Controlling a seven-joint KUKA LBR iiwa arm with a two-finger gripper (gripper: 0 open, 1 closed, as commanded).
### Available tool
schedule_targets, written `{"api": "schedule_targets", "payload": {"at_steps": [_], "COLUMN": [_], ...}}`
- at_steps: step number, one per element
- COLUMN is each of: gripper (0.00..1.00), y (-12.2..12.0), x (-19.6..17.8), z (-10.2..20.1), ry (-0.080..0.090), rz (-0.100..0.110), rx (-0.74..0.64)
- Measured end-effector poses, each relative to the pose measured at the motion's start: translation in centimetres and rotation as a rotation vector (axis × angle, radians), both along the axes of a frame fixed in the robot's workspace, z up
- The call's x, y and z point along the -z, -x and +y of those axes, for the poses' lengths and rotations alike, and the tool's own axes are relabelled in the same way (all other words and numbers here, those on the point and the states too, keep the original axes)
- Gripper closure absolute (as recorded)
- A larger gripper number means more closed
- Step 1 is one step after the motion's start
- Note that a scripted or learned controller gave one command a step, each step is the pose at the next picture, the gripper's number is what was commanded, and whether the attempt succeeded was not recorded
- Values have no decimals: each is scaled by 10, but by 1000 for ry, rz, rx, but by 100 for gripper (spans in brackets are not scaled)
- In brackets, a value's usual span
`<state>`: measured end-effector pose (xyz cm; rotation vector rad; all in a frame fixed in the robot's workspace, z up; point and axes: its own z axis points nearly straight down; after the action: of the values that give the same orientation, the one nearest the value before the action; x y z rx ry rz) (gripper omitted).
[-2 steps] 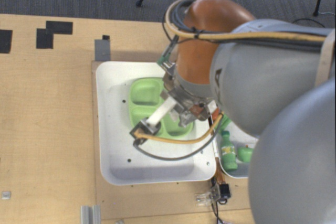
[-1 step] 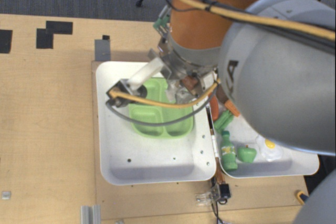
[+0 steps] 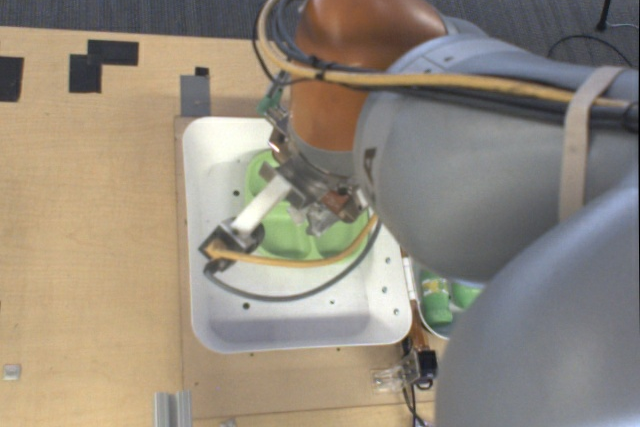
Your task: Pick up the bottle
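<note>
Where the arm [image 3: 480, 175] reached in from the view's right, it covered most of the bench [image 3: 90, 245] and nearly all of the second bin [image 3: 426, 321]. The bin on the view's left [image 3: 270, 315] lay open to sight, a shallow white tray with rounded corners. In its far half lay a lime-green body, the bottle [image 3: 285, 233] as far as could be told. Its near floor was bare white, crossed by a dark cable and a yellow one.

The gripper [image 3: 318, 209] stood low over the bottle's middle, close on it or touching it. The wrist hid its tip, so I could not tell whether it was spread, pressed together or pinching anything.

Of the second bin, a sliver showed under the arm. In it was a green-and-white thing [image 3: 442, 293], just beside the wall between the bins. Too little of it showed to name.

The bottle was plain bright green, with no label or cap in sight. Its outline was broad and rounded on the near side. Its far end showed as a green edge by the wrist, and the gripper hid the rest.
</note>
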<state>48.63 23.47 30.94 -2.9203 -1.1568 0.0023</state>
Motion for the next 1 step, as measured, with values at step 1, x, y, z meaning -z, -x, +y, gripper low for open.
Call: {"api": "schedule_targets", "payload": {"at_steps": [1], "gripper": [100], "y": [0], "x": [103], "z": [-22], "ry": [0], "rz": [2], "rx": [-91]}}
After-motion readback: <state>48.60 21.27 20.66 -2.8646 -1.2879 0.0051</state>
